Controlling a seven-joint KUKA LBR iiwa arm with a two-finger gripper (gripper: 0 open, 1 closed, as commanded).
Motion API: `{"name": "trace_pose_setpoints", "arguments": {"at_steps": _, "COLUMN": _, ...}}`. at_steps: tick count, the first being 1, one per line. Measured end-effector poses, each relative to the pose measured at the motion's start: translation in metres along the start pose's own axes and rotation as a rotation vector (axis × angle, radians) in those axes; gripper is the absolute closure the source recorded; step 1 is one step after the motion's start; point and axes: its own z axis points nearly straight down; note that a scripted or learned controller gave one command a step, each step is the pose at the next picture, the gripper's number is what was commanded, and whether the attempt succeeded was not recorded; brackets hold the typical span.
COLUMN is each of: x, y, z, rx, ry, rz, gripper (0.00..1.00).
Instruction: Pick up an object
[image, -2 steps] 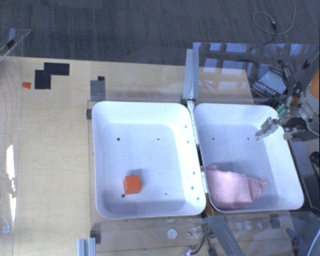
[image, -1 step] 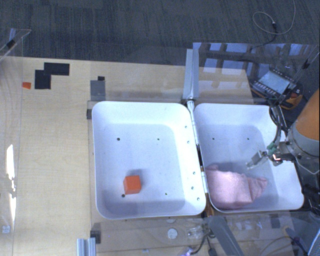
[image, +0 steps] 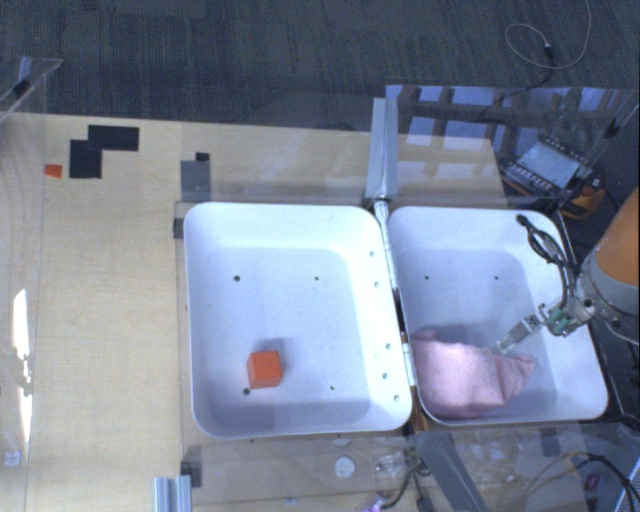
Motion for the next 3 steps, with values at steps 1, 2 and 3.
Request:
{"name": "trace_pose_setpoints", "arguments": {"at_steps": 1, "x": 0.032, "y": 0.014, "z": 0.077, "rx": -0.011, "ry": -0.011, "rz": -0.075, "gripper": 0.00}}
{"name": "trace_pose_setpoints", "arguments": {"at_steps": 2, "x": 0.033, "y": 0.018, "z": 0.065, "rx": -0.018, "ry": -0.012, "rz": -0.078, "gripper": 1.00}}
{"name": "trace_pose_setpoints", "arguments": {"at_steps": 3, "x": 0.049, "y": 0.057, "z": -0.015, "rx": -0.002, "ry": -0.001, "rz": 0.220, "gripper": 1.00}}
